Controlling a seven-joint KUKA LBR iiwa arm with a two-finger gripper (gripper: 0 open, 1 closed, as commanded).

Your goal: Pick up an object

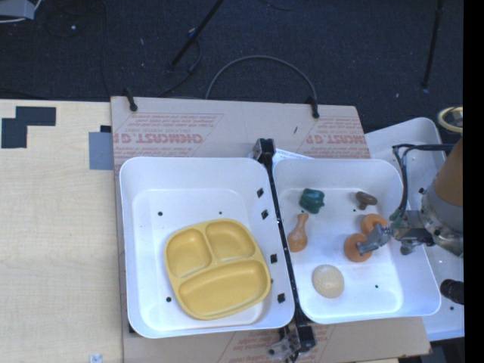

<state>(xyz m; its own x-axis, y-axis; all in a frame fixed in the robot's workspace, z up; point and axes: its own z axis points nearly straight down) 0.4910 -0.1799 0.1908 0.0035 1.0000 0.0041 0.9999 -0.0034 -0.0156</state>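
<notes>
Camera view, working from the near edge back. Left bin [144,203]: a yellow divided plate [218,267] lies flat on its floor, three compartments, nothing in them. Black divider clips sit between the two bins.

Right bin [412,297], nearest item first: a pale cream ball [328,280], sitting free on the floor. Behind it an orange rounded piece [354,248], and the gripper [372,240] is down right at that piece, its grey fingertip end overlapping the piece's right side. A second orange bit [371,221] sits just behind. Left of these, a tan pear-shaped toy [298,234], narrow neck pointing away from the camera. Farther back, a dark green lump [311,200], and a small brown object [366,199] near the far right wall.

Tool state: cannot tell (the fingers are too small and blurred against the orange to read as spread or closed). Contact with the orange piece looks likely, but a grasp is not confirmed.

Progress, as a judgement: approach and descent appear done, with the orange piece the probable target. It rests on the bin floor, not lifted. Left to do: a secure close on it, then the lift clear of the bin. Every other item lies untouched, apart from the tool.
</notes>
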